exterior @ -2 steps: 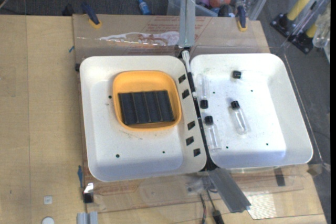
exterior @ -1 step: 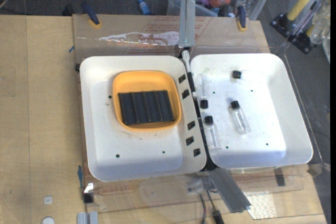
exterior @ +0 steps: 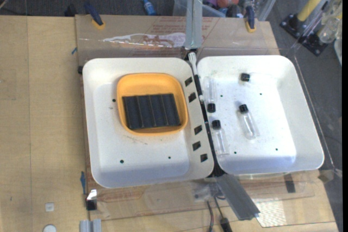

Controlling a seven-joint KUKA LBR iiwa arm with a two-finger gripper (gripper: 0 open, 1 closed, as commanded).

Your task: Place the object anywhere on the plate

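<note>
Black ridged block resting on the orange plate
We see it lying flat, left bin; how it lies relative to the gripper, and the gripper's state, we cannot tell.

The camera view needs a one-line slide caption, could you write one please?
Dark ribbed rectangular block lying on orange plate in left white bin; clear vials in right white bin.

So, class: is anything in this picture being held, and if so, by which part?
Nothing is seen held. The black ridged object lies on the orange plate; clear vials lie loose in the right bin.
</note>
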